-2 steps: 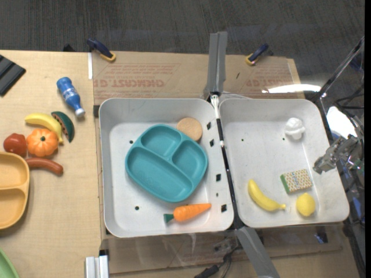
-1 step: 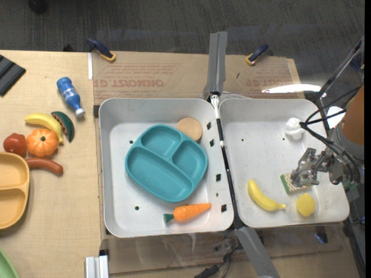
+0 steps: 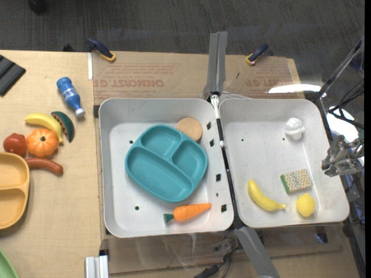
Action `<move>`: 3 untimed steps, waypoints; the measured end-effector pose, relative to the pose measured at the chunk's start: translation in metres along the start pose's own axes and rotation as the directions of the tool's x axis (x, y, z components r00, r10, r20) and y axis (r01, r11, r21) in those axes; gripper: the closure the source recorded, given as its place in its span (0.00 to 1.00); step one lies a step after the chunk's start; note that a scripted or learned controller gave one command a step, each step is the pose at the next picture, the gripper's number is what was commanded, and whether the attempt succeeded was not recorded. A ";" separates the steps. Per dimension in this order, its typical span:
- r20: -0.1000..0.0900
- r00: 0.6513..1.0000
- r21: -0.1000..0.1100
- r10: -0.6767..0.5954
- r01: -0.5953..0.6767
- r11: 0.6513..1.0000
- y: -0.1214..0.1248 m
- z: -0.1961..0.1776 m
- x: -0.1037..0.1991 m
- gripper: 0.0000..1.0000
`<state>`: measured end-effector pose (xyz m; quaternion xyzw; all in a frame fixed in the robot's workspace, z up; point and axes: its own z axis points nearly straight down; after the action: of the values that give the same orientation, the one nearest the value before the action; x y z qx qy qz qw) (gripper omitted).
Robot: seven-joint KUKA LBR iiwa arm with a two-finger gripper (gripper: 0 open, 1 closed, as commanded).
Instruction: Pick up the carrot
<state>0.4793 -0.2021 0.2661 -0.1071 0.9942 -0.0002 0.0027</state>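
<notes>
Carrot (image 3: pixel 189 212): an orange toy carrot with a green stem end, lying on its side along the near edge of the left bin (image 3: pixel 113 172), just beside the near rim of the teal plate, stem end pointing left.
Teal plate (image 3: pixel 166 162): a divided plate with three compartments, sitting in the middle of the left bin and turned at an angle.
Tan disc (image 3: pixel 189 128): a round, biscuit-like piece at the far edge of the teal plate, touching or partly overlapping its rim.
Gripper (image 3: pixel 342 158): a metal gripper at the right edge of the right bin (image 3: pixel 261 120), above the rim, well apart from the carrot. Whether its fingers are open or closed cannot be told.
Right bin contents: a yellow banana (image 3: pixel 264 196) near the near edge; a yellow lemon (image 3: pixel 305 205) in the near right corner; a green and tan sponge (image 3: pixel 297 180) just beyond the lemon; a small white object (image 3: pixel 294 128) towards the far right corner.
Desk (image 3: pixel 35 236), left side: a blue bottle (image 3: pixel 70 96) lying down, a second banana (image 3: pixel 43 122), a small pumpkin (image 3: pixel 42 142), a red tomato (image 3: pixel 14 145), a sausage (image 3: pixel 44 165), and a yellow divided tray (image 3: pixel 11 190) at the left edge.
Cardboard (image 3: pixel 151 77): a flat sheet under both bins, held by clamps (image 3: pixel 102 49) at its far edge.
</notes>
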 end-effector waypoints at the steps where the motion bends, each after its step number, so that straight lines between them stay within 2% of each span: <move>1: 0.001 0.778 -0.004 -0.629 0.629 0.778 0.017 0.020 -0.028 1.00; 2: 0.002 0.649 -0.004 -0.761 0.761 0.649 -0.022 0.006 -0.014 1.00; 3: 0.001 0.663 -0.002 -0.748 0.748 0.663 -0.019 -0.026 0.004 1.00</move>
<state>0.4792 -0.2214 0.2921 -0.5057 0.8627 0.0000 0.0024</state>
